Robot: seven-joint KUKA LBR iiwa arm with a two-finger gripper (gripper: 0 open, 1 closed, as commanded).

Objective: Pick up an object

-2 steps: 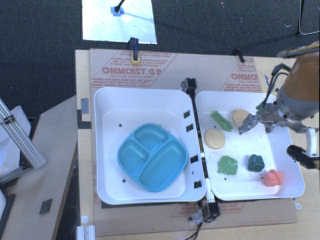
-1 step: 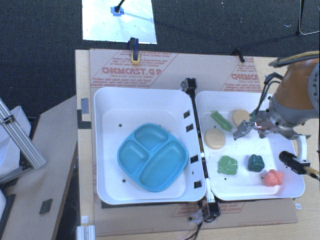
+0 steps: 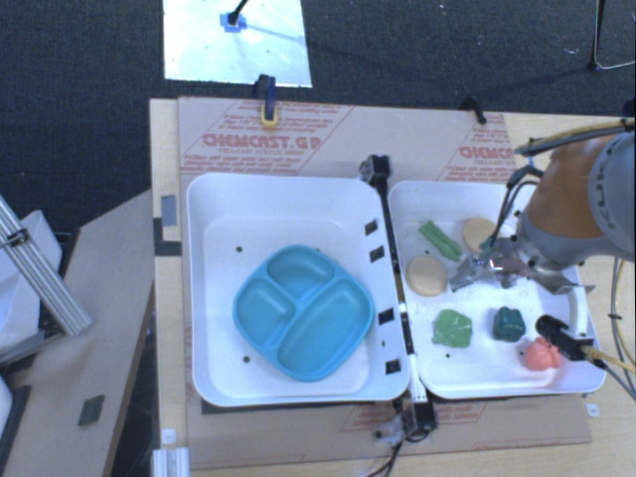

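A: Where does the claw (image 3: 477, 269) sit right now?

B: Low in the right-hand shallow white bin (image 3: 467, 378), near its middle, with the grey arm with the orange band (image 3: 576, 202) reaching in from the right. Its metal tips point toward the left, but I cannot tell how far apart they stand, and nothing shows between them.

A: So which thing does the coming move turn on?

B: My guess is the pale beige round disc (image 3: 426, 275). It lies just to the left of the claw's tip, flat on the bin floor. Being round, it has no long axis to line up with.

A: What else lies close by?

B: A green elongated block (image 3: 437, 238) lies up and to the left of the claw, its long axis running at a slant from upper left to lower right. A tan round piece (image 3: 477, 233) sits just above the claw, partly behind the wrist. Below the claw are a light green lumpy toy (image 3: 452, 328) and a dark teal lumpy toy (image 3: 509, 323); a pink soft-looking toy (image 3: 538, 357) rests farther right, near the bin's corner.

A: Anything in the way?

B: The bins' shared black-clipped divider (image 3: 390, 266) runs just beyond the beige disc, so a push leftward may pin it there. The blue plastic sectioned tray (image 3: 303, 313) in the left-hand white bin (image 3: 214, 266) is well apart on the worktop (image 3: 328, 132).
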